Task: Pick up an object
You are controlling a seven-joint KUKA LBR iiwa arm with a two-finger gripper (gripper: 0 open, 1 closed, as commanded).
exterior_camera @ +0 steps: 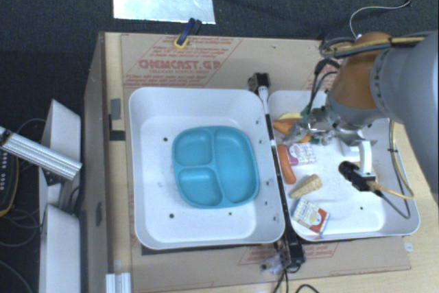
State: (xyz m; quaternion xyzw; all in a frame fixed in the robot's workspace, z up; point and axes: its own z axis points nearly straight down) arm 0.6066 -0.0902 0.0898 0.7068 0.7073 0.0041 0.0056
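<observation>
Grey arm's two-finger gripper (310,125) is hovering over crowded small items at the right white bin (394,216); jaw state: cannot tell. Risk: the orange sausage-shaped piece (287,165) and pink-white packet (302,154) are lying touching, so a grab could be catching both or slipping.

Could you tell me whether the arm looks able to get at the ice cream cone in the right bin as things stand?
Probably yes. The cone lies uncovered on the right bin's floor, just below the gripper, with nothing stacked on it.

Right bin (401,216) lower right bare; hot dog (287,164), cone (306,185), packet (310,216) crowd left.
</observation>
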